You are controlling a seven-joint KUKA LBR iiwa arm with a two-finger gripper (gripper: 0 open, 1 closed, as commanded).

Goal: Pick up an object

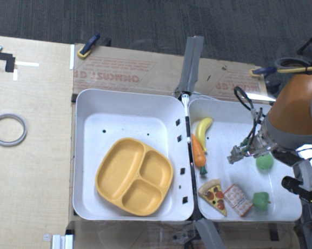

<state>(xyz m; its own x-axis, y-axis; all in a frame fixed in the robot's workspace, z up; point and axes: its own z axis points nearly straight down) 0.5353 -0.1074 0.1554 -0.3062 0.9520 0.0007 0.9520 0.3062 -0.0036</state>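
Note:
The right bin (228, 112) holds a yellow banana (203, 129) and an orange carrot (198, 152) along its left wall. A pizza slice (214, 195) and a red-and-white packet (238, 199) lie near its front edge. Two green items lie at the right: a pale one (265, 162) just right of the gripper and a darker one (260, 200) nearer the front. My gripper (239, 154) hangs over the middle of this bin, its tip pointing left and down, with no object seen between its fingers. The arm's orange band (296, 103) sits above it.
The left bin (88, 158) holds a yellow three-compartment plate (135, 176). A grey divider post (191, 64) rises between the bins at the back. A tape roll (7, 129) lies on the bench at far left, and a blue-and-yellow clamp (88, 45) at the back.

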